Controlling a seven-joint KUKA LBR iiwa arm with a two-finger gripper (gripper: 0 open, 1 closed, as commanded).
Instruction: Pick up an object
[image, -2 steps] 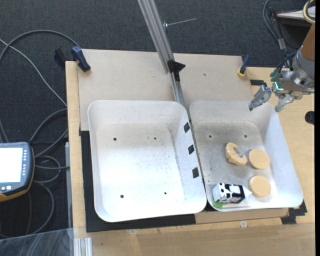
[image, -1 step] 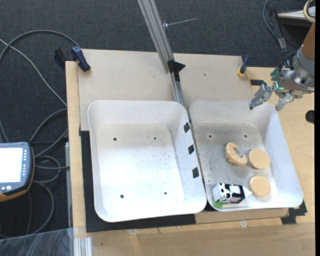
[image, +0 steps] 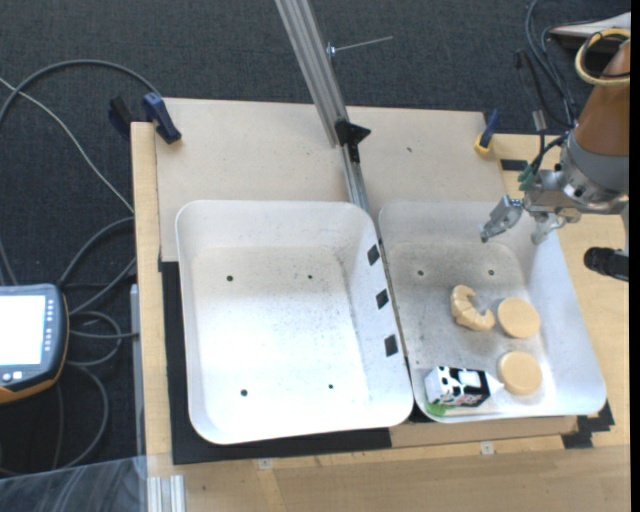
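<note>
1. A light wooden table (image: 260, 160) is seen from above at a slant, and two shallow white bins are carried on it side by side.
2. The left bin (image: 200, 230) is a wide white tray whose floor is dusted with dark specks.
3. Four objects are counted in the right bin (image: 570, 300), all gathered in its near half.
4. One curved tan piece (image: 470, 308), shaped like a crescent pastry, lies near the middle of that bin.
5. Two round tan discs are counted. The upper disc (image: 518, 319) lies just beside the curved piece, on its right, and looks to be touching it. The lower disc (image: 521, 372) lies a little nearer the front edge, apart from the upper one.
6. One small black-and-white carton (image: 458, 388) lies on its side in the front left corner of the right bin, against the rim.
7. One grey robot arm (image: 600, 165) with an orange band enters from the right. Its gripper (image: 520, 222) is placed over the far right part of the right bin, well apart from all four objects.
8. The jaws are seen spread apart, with two fingers pointing down and nothing between them.
9. Two blue clamps are counted on the far edge of the table: one at the left corner (image: 160, 115) and one at the right (image: 488, 132).
10. One slanted metal rail (image: 320, 75) runs down to the gap between the bins.
11. One handheld control pendant (image: 28, 335) with a lit screen rests at the left edge, with grey cables looped on the dark floor.
</note>
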